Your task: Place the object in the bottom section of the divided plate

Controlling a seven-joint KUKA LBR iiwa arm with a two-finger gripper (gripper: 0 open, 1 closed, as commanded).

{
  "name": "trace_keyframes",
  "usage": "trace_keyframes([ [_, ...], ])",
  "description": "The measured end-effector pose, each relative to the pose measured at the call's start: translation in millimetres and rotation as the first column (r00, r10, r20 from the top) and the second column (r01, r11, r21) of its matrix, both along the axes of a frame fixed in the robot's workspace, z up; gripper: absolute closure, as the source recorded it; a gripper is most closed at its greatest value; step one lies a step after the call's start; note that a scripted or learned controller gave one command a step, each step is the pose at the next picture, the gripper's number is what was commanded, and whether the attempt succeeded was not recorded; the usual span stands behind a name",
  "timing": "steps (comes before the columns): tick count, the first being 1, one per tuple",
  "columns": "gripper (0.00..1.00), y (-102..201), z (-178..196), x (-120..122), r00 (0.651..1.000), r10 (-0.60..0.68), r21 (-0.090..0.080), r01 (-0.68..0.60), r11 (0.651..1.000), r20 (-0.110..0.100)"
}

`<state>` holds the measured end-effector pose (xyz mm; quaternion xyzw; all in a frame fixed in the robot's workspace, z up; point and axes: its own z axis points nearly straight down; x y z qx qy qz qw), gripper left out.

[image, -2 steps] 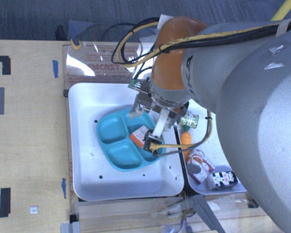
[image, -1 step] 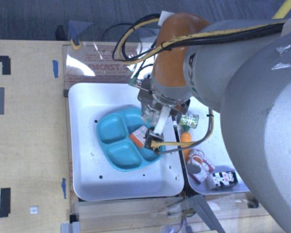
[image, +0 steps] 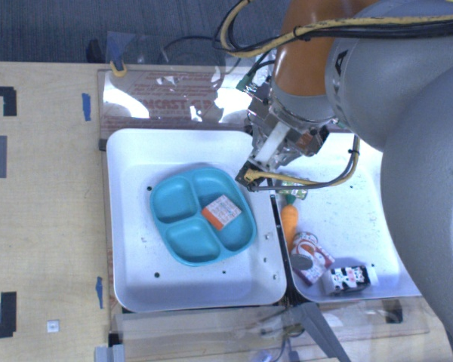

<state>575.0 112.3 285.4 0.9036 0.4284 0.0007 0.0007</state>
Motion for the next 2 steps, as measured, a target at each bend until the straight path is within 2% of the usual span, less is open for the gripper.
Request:
trace_keyframes([
  [1, 1.00, 50.9, -35.6, 36.0, 0.820, -0.572, 0.001, 0.572, 0.820, -0.002],
  [2, 0.00, 50.2, -34.7, 36.4, 0.820, -0.572, 0.001, 0.572, 0.820, 0.000],
])
